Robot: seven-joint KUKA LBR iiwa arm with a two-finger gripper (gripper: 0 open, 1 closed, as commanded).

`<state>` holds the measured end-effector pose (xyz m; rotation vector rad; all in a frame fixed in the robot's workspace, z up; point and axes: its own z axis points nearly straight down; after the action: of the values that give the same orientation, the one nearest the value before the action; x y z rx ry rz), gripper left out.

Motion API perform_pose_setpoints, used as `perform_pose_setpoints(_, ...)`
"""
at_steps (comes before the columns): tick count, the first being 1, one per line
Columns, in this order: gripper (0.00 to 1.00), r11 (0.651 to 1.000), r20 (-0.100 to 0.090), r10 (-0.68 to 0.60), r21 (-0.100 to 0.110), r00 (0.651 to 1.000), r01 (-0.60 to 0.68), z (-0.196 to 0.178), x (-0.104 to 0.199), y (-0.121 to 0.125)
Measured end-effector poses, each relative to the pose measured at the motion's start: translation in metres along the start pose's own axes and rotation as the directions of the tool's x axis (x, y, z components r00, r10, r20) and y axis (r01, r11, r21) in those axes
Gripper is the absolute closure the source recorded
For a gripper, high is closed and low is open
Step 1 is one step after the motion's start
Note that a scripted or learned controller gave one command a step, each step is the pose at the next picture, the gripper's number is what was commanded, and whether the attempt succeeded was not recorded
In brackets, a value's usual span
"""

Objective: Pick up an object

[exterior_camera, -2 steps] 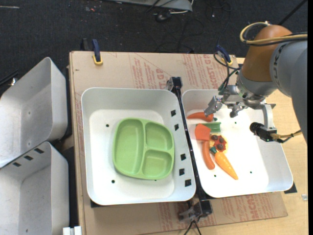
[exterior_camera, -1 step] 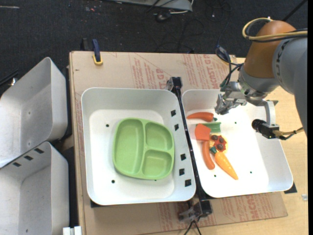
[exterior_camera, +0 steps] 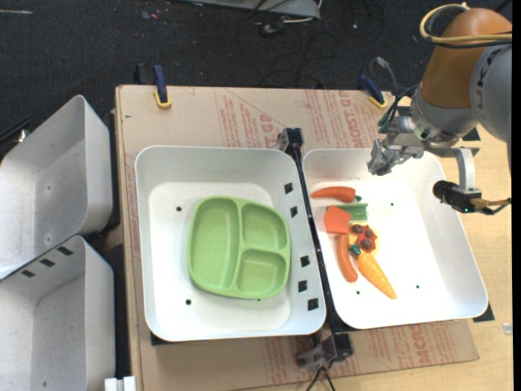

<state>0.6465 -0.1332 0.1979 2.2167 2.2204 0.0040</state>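
Hand [exterior_camera: 381, 166], grip state unclear, hovers over right bin [exterior_camera: 456, 292], toy vegetables [exterior_camera: 356, 239] clustered at its seven o'clock. Risk: tight pile, fingers may snag several or slip.

**Materials and finish**

We see smooth, slightly glossy white plastic bins [exterior_camera: 407, 312], a matt green plastic divided plate [exterior_camera: 240, 248], glossy orange toy vegetables [exterior_camera: 358, 247], a rough brown printed cardboard sheet [exterior_camera: 236, 116], and the arm's glossy orange band [exterior_camera: 456, 63].

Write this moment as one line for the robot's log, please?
gripper: above right bin, back edge, holding nothing | toy vegetables: piled in right bin, untouched | green tray: in left bin | pick: not yet done
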Motion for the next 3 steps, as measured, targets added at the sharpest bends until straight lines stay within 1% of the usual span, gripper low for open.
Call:
perform_pose_setpoints(1,1.00,1.000,-0.001,0.000,0.002,1.000,0.000,-0.005,0.000,0.001)
perform_pose_setpoints(2,1.00,1.000,-0.002,-0.005,0.003,1.000,0.005,-0.019,0.051,-0.002)
perform_pose_setpoints(3,1.00,1.000,-0.002,-0.005,0.007,1.000,0.005,-0.013,0.104,-0.015)
